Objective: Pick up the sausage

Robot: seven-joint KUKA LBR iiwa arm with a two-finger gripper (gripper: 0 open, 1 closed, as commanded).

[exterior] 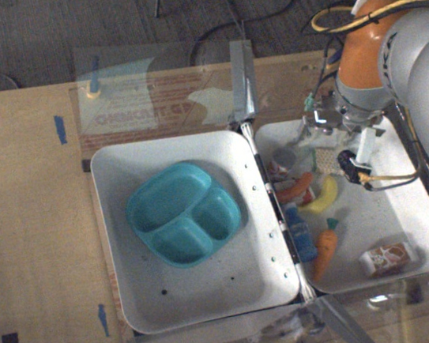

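Inspection from above, both bins in frame. My gripper (324,142) hangs over the upper part of the right bin (424,211), below the orange band (365,56) of my wrist. My own wrist hardware covers the working end, so I cannot tell whether my grip is released or clenched, and nothing visible sits in it.

The sausage (295,187) lies in the right bin, close to the left wall, at roughly seven o'clock from my gripper and near it, though whether we touch is hidden. It is a reddish-orange, elongated piece, lying nearly level with its right end tipped slightly upward. Its surface looks smooth and somewhat glossy.

Neighbouring items, recorded in order: a yellow banana (322,196) just beside the sausage at its five o'clock, apparently touching it. A carrot (325,248) with a green top lies further toward six o'clock, slanted. A blue item (301,240) rests against the left wall at the carrot's nine o'clock. A small brown and white carton (387,258) lies on its side near the bin's lower right corner, well apart from the sausage.

The left bin (135,282) holds a teal divided tray (185,212), with three compartments, set at a slant
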